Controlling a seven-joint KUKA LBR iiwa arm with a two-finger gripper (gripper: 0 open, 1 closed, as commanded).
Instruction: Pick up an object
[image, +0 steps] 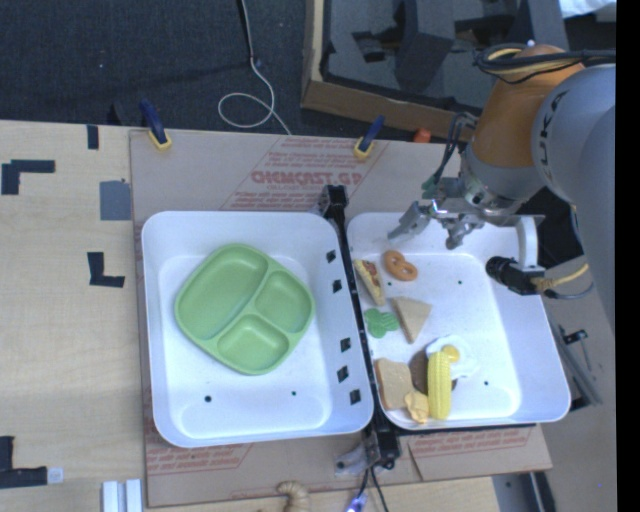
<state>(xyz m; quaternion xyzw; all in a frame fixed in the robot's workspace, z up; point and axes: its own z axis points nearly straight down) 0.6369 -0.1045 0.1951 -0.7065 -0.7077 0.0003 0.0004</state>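
My gripper hangs over the far edge of the right bin, fingers spread open with nothing between them. Just below and left of it lies a small brown pretzel. Further left along the bin's wall sits a hot dog piece. A green toy piece and a tan triangular sandwich slice lie mid-bin. Near the front are a toast slice, a yellow corn cob and a small yellow piece.
The left bin holds a green divided plate. A black divider with clips runs between the bins. The arm's grey and orange body looms over the back right. Cardboard underlies both bins.
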